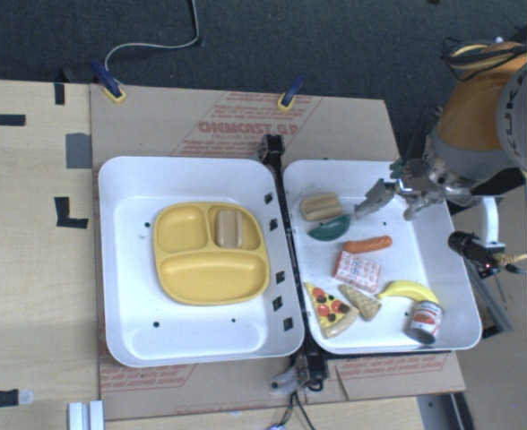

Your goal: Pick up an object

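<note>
— White bins (pixel 120 267): two. Contents, right bin?
— One each: bun (pixel 322 207), teal bowl (pixel 330 229), sausage (pixel 367 245), pizza slice (pixel 329 308), banana (pixel 409 290), can (pixel 425 320). Gripper (pixel 371 202) above the bun's right side — grip unreadable.

Even, fairly bright overhead light; soft, short shadows under items. White bins (pixel 125 267) near blown out, mild glare on rims. Overall low resolution and slightly soft; dark floor at far side underexposed.
</note>
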### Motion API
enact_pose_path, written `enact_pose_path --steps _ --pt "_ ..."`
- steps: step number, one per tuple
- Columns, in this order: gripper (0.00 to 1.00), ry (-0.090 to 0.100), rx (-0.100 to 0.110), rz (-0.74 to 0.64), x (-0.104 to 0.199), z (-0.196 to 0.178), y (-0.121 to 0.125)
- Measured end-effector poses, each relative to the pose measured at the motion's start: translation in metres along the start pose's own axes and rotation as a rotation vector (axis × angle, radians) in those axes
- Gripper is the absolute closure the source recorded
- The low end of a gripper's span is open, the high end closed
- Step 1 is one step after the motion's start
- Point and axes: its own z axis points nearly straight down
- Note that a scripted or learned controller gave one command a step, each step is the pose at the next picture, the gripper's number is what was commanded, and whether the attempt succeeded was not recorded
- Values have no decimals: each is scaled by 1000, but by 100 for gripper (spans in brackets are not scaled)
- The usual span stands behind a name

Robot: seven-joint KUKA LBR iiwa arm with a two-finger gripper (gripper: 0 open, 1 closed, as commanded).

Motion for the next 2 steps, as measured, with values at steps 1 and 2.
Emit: enact_pose_path --steps 1,2 --pt "0 -2 -6 -1 -2 115 29" --pt "0 -5 22 -2 28 117 76"
